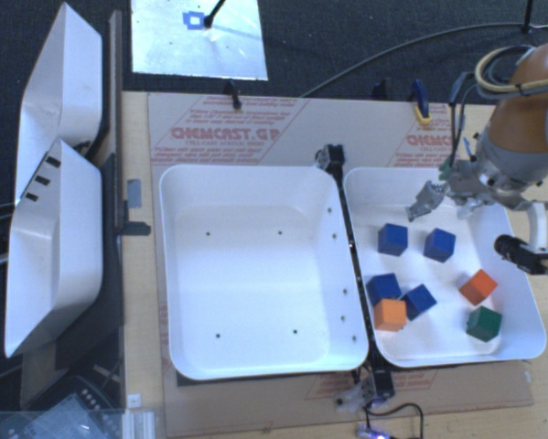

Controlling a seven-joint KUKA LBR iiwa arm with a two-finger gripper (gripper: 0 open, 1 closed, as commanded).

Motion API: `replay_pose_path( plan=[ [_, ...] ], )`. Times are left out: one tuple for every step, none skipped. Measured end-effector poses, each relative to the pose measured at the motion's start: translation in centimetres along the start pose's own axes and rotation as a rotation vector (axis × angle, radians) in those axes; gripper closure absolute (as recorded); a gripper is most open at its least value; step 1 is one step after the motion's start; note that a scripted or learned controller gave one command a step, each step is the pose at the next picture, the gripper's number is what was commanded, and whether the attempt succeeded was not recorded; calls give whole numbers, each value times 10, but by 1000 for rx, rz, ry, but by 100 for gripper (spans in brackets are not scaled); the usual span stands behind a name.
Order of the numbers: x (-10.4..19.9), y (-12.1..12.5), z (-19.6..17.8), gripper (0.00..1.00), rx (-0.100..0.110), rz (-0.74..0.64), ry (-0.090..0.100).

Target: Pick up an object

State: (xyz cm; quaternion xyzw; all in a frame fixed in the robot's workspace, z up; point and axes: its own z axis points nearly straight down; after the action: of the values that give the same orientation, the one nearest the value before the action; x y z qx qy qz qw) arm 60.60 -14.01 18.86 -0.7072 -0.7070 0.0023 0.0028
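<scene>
Over right bin [530, 337] rim — claw [426, 199], cubes [392, 239] apart

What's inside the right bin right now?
Right bin: four blue cubes, two orange cubes, one green cube. The gripper covers part of its far floor.

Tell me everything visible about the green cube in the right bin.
The green cube is a small, dark green block with a matte, painted look. It rests on the floor of the right bin near its front right corner, turned slightly off the bin's edges. The orange cube sits just behind it, close but apparently apart. Nothing grips it.
</scene>
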Motion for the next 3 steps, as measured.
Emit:
replay_pose_path(
  plan=[
    [0, 2, -4, 0, -8, -1, -1],
    [10, -2, 47, 0, -4, -1, 0],
    [10, 1, 71, 0, -16, -1, -2]
  ],
)
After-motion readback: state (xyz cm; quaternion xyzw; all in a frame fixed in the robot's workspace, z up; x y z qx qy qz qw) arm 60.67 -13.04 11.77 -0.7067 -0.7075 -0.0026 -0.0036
